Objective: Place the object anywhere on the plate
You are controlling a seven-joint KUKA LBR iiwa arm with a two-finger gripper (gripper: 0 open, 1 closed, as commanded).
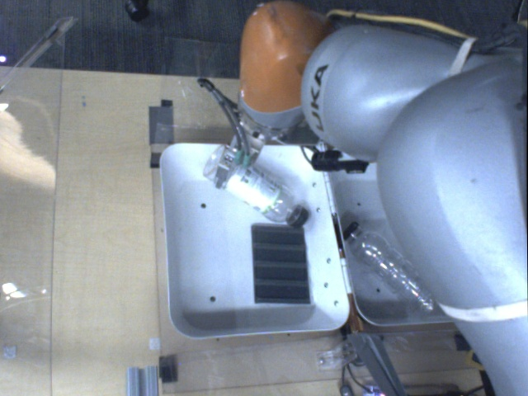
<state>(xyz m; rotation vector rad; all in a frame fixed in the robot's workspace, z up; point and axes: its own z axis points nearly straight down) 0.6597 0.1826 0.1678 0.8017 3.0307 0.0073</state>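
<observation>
A large grey arm (pixel 429 139) fills the right side of the view and reaches toward the left. Its rounded orange band (pixel 276 52) sits at the far middle, just above the wrist.

Beneath it lies a pale wooden bench (pixel 91 221) carrying two shallow white bins side by side. The left bin (pixel 194 254) is in full view. The right bin (pixel 363 304) is largely covered by the arm.

A dark, ribbed rectangular plate (pixel 280 262) lies flat in the near right part of the left bin.

A clear plastic bottle (pixel 256 190) lies on its side in the far part of the left bin. It runs diagonally, with its base toward the far left and its dark cap (pixel 297 216) toward the near right. The cap end is just beyond the plate's far edge, and the bottle is not on the plate.

The gripper (pixel 239 153) hangs below the orange band, right at the bottle's base end. It is small and partly hidden here. Whether it is open or closed, or has hold of the bottle, cannot be told.

A second clear bottle (pixel 392 271) lies in the right bin, beside the arm.
</observation>
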